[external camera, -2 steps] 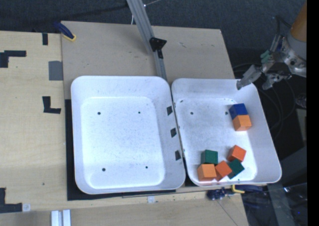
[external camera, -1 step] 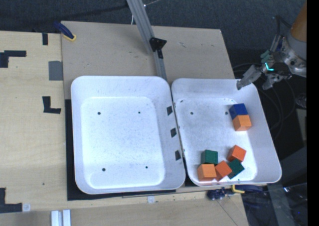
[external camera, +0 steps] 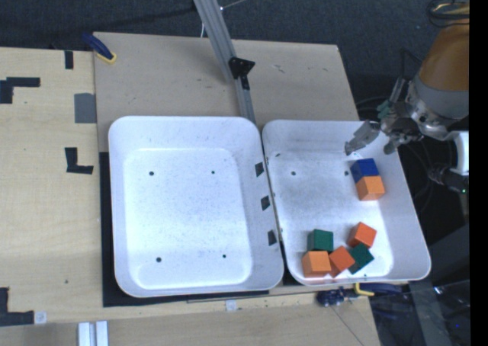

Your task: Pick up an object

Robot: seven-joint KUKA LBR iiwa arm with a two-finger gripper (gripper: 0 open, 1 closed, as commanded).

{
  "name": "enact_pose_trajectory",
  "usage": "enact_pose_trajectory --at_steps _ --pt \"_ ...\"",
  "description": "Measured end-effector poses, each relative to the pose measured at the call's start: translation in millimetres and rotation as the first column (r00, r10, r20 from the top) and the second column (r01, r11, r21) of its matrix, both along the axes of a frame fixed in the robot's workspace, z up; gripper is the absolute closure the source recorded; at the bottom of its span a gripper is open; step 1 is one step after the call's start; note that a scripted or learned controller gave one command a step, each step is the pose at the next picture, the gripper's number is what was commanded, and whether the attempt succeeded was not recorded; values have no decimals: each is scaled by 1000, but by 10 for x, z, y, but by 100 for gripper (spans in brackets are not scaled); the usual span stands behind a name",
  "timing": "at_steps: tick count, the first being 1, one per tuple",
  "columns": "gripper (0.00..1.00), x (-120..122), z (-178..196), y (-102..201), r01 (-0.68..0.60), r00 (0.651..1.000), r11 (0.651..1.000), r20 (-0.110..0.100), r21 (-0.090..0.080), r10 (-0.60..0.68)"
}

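Blue and orange blocks still lie untouched in the right-hand bin (external camera: 396, 207), none of them yet lifted. A blue block (external camera: 364, 168) sits touching an orange block (external camera: 370, 187) in the bin's upper right part, at the right middle of the frame. A second group rests along the bin's lower edge: a green block (external camera: 321, 240), three more orange blocks (external camera: 316, 263) (external camera: 341, 259) (external camera: 364, 234) and a dark green block (external camera: 360, 257), crowded together and partly leaning on each other. The gripper (external camera: 374, 139) hangs just above and beside the blue block, at the bin's upper right rim; its fingers look spread, with nothing between them. By this evidence the pick is not made: the approach looks nearly done, while the descent, the closing and the lift remain. The arm (external camera: 446, 62), grey with an orange band, enters from the frame's right edge. The left-hand bin (external camera: 122, 184) lies alongside on the bench (external camera: 46, 207), under a slanted metal bar (external camera: 213, 17).
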State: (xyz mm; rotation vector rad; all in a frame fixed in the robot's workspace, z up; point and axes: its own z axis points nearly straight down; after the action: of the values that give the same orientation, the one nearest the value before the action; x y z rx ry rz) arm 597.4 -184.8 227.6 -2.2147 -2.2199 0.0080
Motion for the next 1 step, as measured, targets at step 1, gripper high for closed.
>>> enact_pose_trajectory --at_steps 1 --pt "0 23 -520 101 0 1000 1000 1 0 0"
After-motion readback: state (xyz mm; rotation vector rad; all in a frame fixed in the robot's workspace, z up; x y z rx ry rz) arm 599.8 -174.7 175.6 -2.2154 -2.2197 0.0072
